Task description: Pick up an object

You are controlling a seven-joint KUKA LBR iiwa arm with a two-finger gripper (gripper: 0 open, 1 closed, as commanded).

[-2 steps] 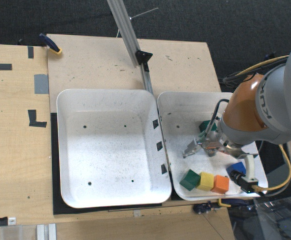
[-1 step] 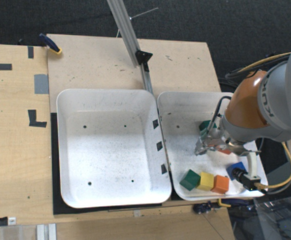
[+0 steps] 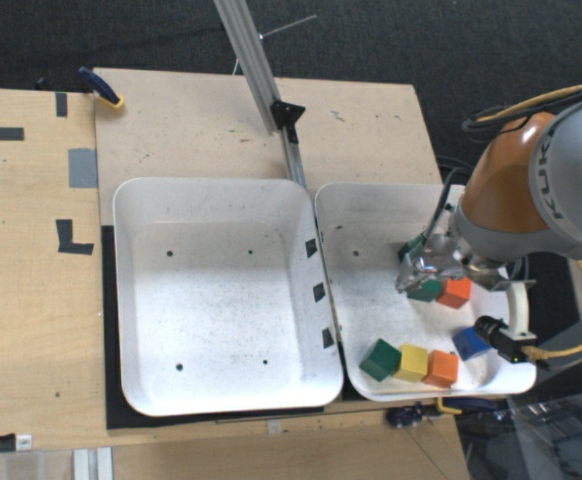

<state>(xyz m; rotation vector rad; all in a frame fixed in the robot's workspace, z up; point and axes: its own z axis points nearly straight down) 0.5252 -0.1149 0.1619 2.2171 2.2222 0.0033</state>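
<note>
Gripper (image 3: 421, 276) is low in the right bin (image 3: 366, 213), right half, directly over a small green block (image 3: 427, 291); an orange block (image 3: 456, 292) sits touching or just beside the green one on its right. Whether the gripper is clenched or released cannot be told from this slant; no block is visibly grasped.

Likely step: closing on the green block; judged early in the task, nothing lifted yet.

To do it well: centre on the green block alone, keeping clear of the orange neighbour; descend straight, close squarely on opposite faces, then lift vertically so the neighbour is not dragged.

Orientation: the green block is mostly hidden under the gripper; it looks cube-like, so no clear long axis; its facing cannot be read.

Other items: a green-yellow-orange row (image 3: 409, 362) near the front wall, edges touching; a blue block (image 3: 470, 343) just right of it.
</note>
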